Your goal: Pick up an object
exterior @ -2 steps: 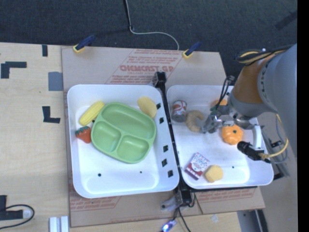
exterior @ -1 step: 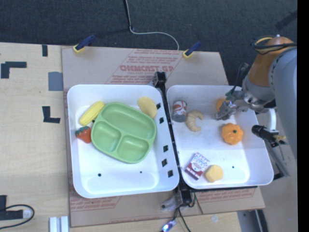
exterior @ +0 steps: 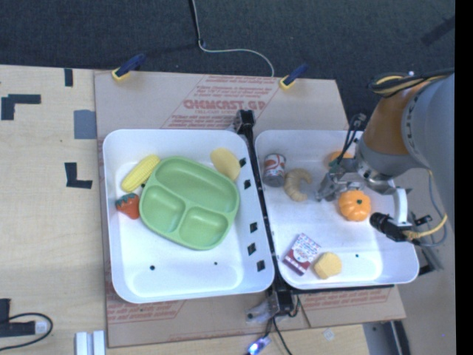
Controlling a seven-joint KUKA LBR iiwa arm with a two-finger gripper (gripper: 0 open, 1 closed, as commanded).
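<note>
White right bin, round orange pumpkin (green-stemmed)

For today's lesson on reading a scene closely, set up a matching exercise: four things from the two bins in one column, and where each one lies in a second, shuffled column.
Things:
1. green divided plate
2. orange pumpkin
3. red and white packet
4. small can

Places:
A. right bin, at its near edge, beside a yellow piece
B. right bin, far left corner, against the divider
C. left bin, in the middle
D. right bin, right beside the gripper

Pairs: 1-C, 2-D, 3-A, 4-B
</note>
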